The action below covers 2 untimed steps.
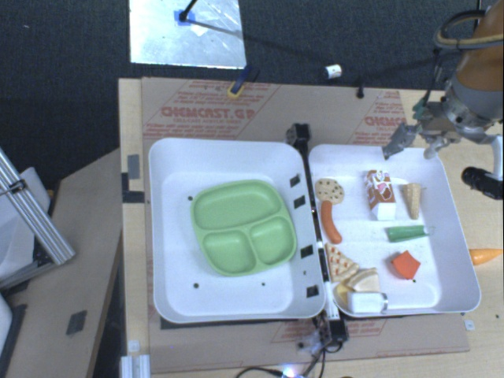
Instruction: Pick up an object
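From the overhead camera, here we are above two shallow white bins with rounded corners and a matte plastic look, side by side on a bench lined with printed brown cardboard. The left bin [169, 179] carries a pale green divided tray [242, 225], smooth and glossy, three compartments, sitting near the middle with bare white floor all round it.

Over to the right bin [449, 211], and this is where the toy food is. A round speckled cookie [330, 189] sits by the left wall, with an orange-red sausage [331, 222] just below it, lying lengthwise. A boxy red-and-white carton [381, 194] stands mid-bin, with a tan ribbed ice-cream cone [413, 200] just to its right. Below those lie a slim green piece [405, 231] and a chunky orange-red block [405, 264]. Down in the near left corner, crowded against the wall, are a pizza-like wedge [339, 261], a tan bread slice [361, 278] and a white block [365, 301]. Open floor runs through the middle and along the right side of this bin.

The gripper [413, 140] hangs over the bin's far rim, its two dark fingers splayed apart with nothing between them, clear of every object. The grey wrist and orange band sit up at the right edge. An orange carrot-like tip [487, 253] lies outside the bin on the right.
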Motion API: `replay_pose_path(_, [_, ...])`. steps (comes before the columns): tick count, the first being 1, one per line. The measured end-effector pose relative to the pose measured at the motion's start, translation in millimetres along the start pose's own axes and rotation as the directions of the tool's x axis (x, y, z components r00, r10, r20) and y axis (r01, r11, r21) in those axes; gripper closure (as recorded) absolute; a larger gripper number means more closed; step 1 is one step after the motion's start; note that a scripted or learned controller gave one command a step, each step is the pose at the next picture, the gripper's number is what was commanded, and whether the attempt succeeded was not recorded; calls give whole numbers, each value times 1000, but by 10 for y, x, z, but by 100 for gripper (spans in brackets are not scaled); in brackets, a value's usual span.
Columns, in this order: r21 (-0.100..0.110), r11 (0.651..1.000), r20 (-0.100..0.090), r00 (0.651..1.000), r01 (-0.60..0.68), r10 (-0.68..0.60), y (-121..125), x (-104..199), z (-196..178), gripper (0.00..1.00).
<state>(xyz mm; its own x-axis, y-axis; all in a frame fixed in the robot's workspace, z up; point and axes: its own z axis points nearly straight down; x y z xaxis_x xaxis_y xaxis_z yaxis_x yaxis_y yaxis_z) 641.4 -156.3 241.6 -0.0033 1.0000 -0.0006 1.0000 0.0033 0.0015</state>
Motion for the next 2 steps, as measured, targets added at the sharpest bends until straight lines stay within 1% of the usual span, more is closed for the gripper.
replay_pose_path(1, [1, 1000, 0, 1000, 3, -3, 71, 19, 437, 0])
replay_pose_path(2, [2, 1000, 0, 1000, 4, -4, 115, 60, 1042, 0])
